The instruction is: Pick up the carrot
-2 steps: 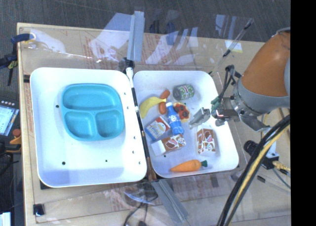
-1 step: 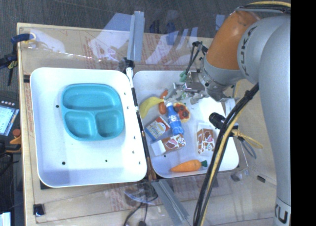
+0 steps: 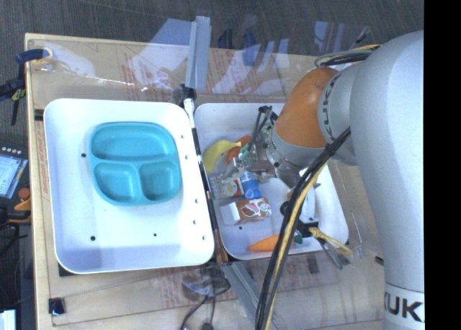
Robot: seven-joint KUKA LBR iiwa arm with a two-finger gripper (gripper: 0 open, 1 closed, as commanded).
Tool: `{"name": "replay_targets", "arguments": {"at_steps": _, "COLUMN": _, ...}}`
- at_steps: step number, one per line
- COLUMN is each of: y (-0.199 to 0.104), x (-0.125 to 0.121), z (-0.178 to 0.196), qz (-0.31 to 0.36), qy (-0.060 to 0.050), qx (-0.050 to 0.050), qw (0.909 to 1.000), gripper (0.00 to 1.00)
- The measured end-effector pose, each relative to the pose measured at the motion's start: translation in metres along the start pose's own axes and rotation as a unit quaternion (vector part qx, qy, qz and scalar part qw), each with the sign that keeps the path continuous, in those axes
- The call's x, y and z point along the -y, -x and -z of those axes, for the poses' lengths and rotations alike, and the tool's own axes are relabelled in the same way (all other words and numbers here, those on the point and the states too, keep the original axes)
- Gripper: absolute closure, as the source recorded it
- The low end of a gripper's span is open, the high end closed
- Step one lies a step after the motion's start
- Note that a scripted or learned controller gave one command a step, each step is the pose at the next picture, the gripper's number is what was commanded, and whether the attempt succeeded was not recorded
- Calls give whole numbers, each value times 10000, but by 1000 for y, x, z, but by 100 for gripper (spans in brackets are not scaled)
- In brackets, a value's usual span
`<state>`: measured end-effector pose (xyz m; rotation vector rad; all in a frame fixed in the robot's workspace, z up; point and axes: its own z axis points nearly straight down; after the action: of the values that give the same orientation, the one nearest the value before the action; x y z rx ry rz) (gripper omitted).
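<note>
Carrot (image 3: 263,243) lies at the right bin's (image 3: 216,116) near edge, well apart from the gripper (image 3: 248,157) hovering over cluttered packets (image 3: 245,190) farther in; its grip state is unclear. Descending here risks grabbing clutter instead.

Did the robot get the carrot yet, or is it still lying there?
Not yet. The carrot lies at the near edge of the right bin, nothing touching it. The gripper is down among the yellow thing and packets farther back. Left to do: move to the carrot, grab it and lift.
</note>
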<state>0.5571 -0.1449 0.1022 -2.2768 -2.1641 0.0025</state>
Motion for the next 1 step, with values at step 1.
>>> {"name": "replay_targets", "arguments": {"at_steps": 1, "y": -5, "x": -66, "z": -12, "qz": 56, "qy": -12, "qx": -9, "qw": 10000, "gripper": 0}}
